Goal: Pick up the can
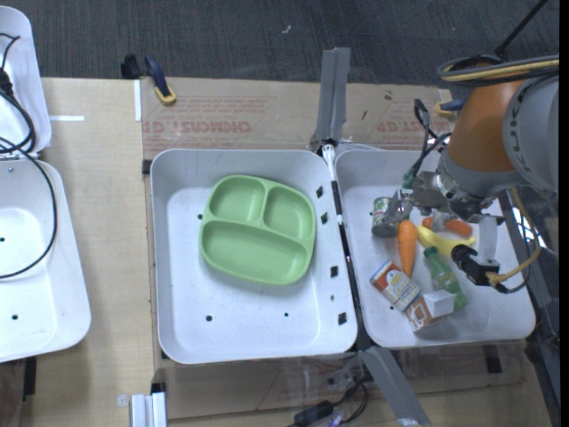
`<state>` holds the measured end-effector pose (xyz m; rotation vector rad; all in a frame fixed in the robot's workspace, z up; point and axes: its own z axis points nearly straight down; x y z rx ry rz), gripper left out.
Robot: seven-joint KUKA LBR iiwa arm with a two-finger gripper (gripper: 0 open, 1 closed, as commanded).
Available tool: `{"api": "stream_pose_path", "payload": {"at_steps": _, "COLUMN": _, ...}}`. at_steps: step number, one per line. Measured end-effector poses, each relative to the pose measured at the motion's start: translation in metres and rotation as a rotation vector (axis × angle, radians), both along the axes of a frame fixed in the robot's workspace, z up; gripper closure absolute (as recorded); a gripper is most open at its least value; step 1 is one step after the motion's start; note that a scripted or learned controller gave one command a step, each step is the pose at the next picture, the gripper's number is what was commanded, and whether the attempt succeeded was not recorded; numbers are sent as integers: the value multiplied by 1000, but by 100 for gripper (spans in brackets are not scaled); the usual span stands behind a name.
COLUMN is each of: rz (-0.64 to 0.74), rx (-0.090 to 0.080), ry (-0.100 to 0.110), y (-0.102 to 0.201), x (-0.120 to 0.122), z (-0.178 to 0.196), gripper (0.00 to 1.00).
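The can [385,216] is small and silvery with a green label, lying tipped near the left wall of the right bin [498,327], just left of a carrot [406,245]. That bin also holds a green bottle [442,271], a yellow piece [432,237] and two small cartons [395,284], while the left bin [178,310] carries a green divided plate [259,229]. The arm's jaws [425,194] hang close above the can's right side, but whether they are open or closed cannot be told.

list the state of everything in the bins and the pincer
can: on its side, right bin, not held
carrot: lying flat beside the can
green bottle: lying down
small carton: lying flat
green plate: right side up, nothing in its compartments, left bin
pincer: over the right bin near the can, open or shut unclear
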<state>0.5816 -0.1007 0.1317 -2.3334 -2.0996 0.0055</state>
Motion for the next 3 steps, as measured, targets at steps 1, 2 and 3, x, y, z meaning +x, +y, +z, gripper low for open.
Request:
{"api": "stream_pose_path", "payload": {"at_steps": 1, "rz": -4, "rx": 0, "ry": -2, "y": 4, "x": 44, "z": -41, "gripper": 0}}
{"api": "stream_pose_path", "payload": {"at_steps": 2, "rz": -4, "rx": -1, "ry": -2, "y": 4, "x": 44, "z": -32, "gripper": 100}}
{"api": "stream_pose_path", "payload": {"at_steps": 3, "rz": -139, "rx": -2, "ry": -2, "y": 63, "x": 59, "z": 92, "gripper": 100}}
